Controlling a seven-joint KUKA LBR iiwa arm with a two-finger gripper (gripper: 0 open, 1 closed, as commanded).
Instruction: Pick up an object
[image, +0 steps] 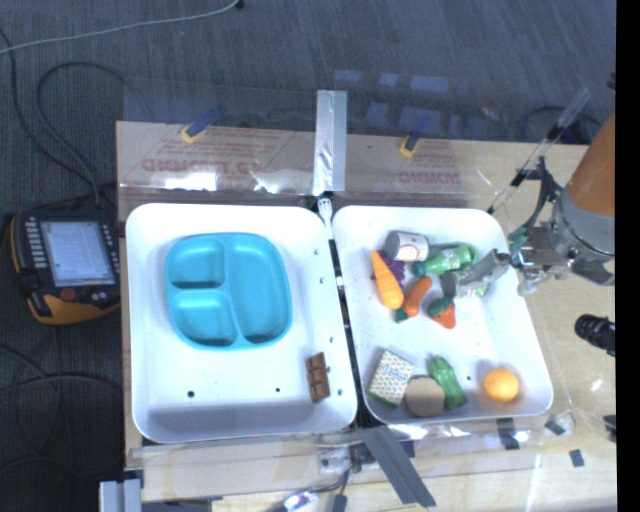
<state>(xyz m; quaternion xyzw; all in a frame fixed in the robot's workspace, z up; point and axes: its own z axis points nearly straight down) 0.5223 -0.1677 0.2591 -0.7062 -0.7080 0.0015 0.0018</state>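
1. The gripper (462, 281) hangs over the right bin (520, 330); whether its fingers are parted or clenched, I cannot tell.
2. Just beside it lie a carrot (387, 280) and a green bottle (445, 261).
3. An orange (501, 384) sits near the front corner.
4. The left bin (150, 400) bears a blue tray (228, 290).

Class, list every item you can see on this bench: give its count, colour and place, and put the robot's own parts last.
Bins: 2, white, side by side on the bench.
Tray: 1, blue, three compartments, left bin.
Chocolate bar: 1, brown, left bin, near right corner.
Carrots: 2, orange, right bin, upper middle.
Can: 1, grey, right bin, top.
Green toy: 1, beside the can.
Orange: 1, right bin, near right corner.
Cracker box: 1, yellowish, right bin, front.
Pendant: 1, black and orange, floor, left.
Arm: 1, grey and orange, right edge.
Gripper: 1, grey, over right bin.
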